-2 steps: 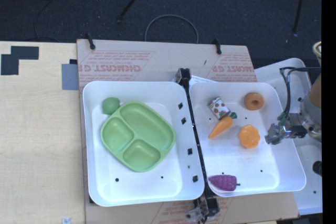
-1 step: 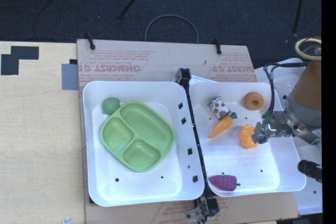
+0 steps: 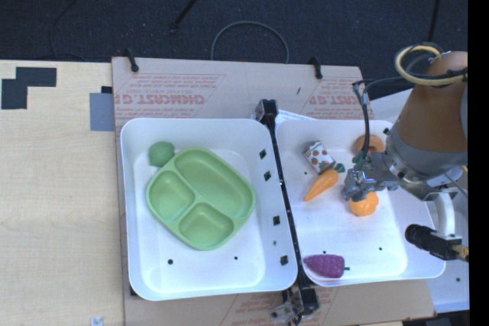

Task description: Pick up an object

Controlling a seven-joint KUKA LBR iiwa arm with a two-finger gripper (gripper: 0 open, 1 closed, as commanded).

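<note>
cardboard-lined bench (image 3: 229,91) seen from above at a slant, bearing two shallow white bins side by side. left white bin (image 3: 141,256) holds a large light green plastic divided tray (image 3: 200,197) with three compartments, tilted diagonally, and a small round green ball-like object (image 3: 160,153) touching the tray's upper left corner. right white bin (image 3: 367,259) holds several small toys. grey robot arm with an orange band (image 3: 432,114) reaches in from the right, over the right bin's right side. metal two-finger gripper (image 3: 359,185) sits low in the right bin, just above and touching an orange rounded toy fruit (image 3: 364,204); whether the fingers are apart or closed cannot be told. orange plastic carrot (image 3: 321,185) lies just left of the gripper, tilted. small patterned white toy carton (image 3: 318,156) sits above the carrot. another orange rounded piece (image 3: 370,143) lies near the arm, partly hidden. purple bumpy toy berry (image 3: 325,265) rests at the bin's lower left edge.
</note>
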